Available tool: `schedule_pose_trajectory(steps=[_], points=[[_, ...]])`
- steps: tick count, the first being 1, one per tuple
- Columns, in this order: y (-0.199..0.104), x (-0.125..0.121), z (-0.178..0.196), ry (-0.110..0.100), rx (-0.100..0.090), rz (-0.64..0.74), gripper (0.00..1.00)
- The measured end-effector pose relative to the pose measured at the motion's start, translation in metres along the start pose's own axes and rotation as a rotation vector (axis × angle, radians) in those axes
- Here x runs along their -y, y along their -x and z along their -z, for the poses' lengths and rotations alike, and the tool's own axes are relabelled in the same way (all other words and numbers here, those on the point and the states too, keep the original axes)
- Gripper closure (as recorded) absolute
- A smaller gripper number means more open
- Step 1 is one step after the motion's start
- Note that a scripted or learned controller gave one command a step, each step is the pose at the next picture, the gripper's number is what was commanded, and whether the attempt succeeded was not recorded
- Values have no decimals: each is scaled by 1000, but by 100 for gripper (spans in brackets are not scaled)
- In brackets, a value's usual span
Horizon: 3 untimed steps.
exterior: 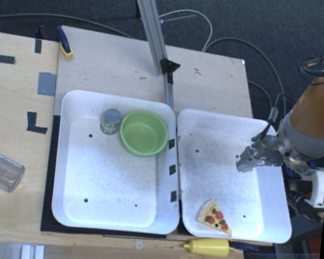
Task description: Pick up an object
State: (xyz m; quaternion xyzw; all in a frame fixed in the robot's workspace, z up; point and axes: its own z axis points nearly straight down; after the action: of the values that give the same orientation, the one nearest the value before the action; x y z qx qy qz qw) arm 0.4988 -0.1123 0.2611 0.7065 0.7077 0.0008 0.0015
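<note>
Seen from the fixed camera above the bench, two shallow white bins sit side by side: the left bin and the right bin. In the left bin, toward its far edge, a green bowl stands upright, and a small grey-topped can stands just beside it on the bowl's left. In the right bin a toy pizza slice lies flat near the front wall, its crust turned toward the bin's left. The grey arm, with its orange band above the wrist, reaches in from the right, and the gripper hangs over the right-hand middle of the right bin, with bare white floor under it. The pizza slice is the nearest thing to pick, lying nearer the camera than the gripper and a little to its left, apart from it. To do this step well, the gripper probably needs to travel toward the front wall until it is centred over the slice, turn so its fingers straddle the narrow width, and come down fully, since a flat thing gives little to pinch and the nearby wall may crowd one finger. The jaws look dark and small from this height; I cannot tell whether they are parted or closed. Nothing is visible between them, and they seem to touch no object.
</note>
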Motion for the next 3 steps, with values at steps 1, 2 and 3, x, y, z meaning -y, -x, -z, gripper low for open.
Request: schedule_pose_trajectory(steps=[1, 2, 3], points=[[-52, -25, -15, -6, -2, 5, 100], [-101, -48, -9, -4, -3, 5, 100], [-149, -73, -26, -5, -1, 5, 100]])
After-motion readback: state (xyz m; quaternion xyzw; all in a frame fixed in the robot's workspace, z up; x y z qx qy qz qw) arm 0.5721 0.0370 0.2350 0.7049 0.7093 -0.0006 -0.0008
